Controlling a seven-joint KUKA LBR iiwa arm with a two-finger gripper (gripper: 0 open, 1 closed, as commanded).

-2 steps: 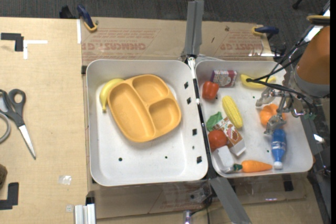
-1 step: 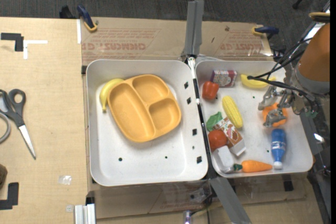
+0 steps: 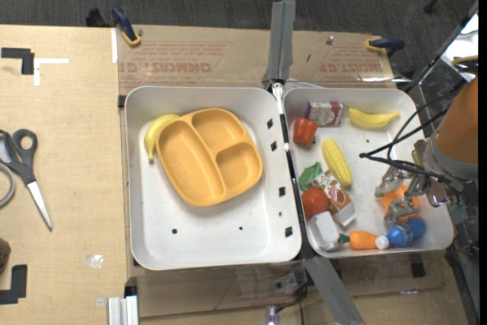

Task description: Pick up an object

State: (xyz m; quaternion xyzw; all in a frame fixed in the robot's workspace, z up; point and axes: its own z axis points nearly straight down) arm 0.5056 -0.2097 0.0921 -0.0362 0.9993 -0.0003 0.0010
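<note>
My gripper hangs low over the right side of the right bin, with the orange wrist band above it at the frame's right edge. A small orange object lies directly under or against it; I cannot see whether it is held. Just in front sits a blue toy beside an orange carrot. Further left lie a corn cob, a red tomato, a printed carton and a white block. A yellow banana, a purple box and a red pepper lie at the back.
The left bin holds an orange divided plate with a second banana tucked at its left edge. Scissors lie on the wooden bench far left. Black cables run from the arm across the right bin's rim.
</note>
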